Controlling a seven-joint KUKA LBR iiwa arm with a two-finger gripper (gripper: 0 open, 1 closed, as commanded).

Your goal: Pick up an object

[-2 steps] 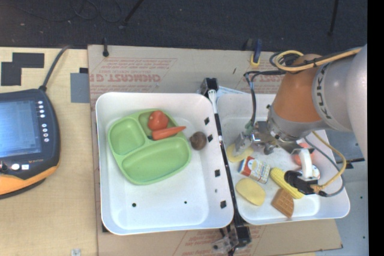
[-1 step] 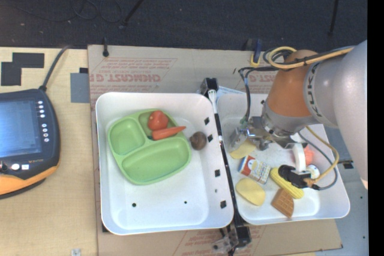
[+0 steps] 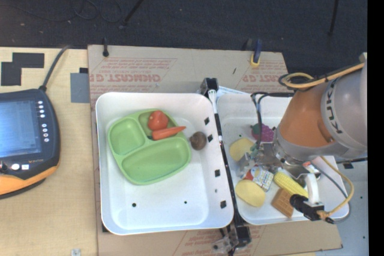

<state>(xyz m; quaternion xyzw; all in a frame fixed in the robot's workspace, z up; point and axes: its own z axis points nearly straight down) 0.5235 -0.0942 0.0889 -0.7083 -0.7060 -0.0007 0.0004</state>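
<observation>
Green tray [image 3: 150,165], red tomato [image 3: 158,120], orange carrot [image 3: 169,133], white bins [image 3: 120,207].

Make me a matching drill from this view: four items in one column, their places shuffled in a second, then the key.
Items:
1. tomato
2. brown ball
3. corn cob
4. gripper

Places:
A. left bin, beside the green tray
B. low over the right bin's pile
C. small compartment of the green tray
D. right bin, near its front

Pairs: 1-C, 2-A, 3-D, 4-B
</observation>
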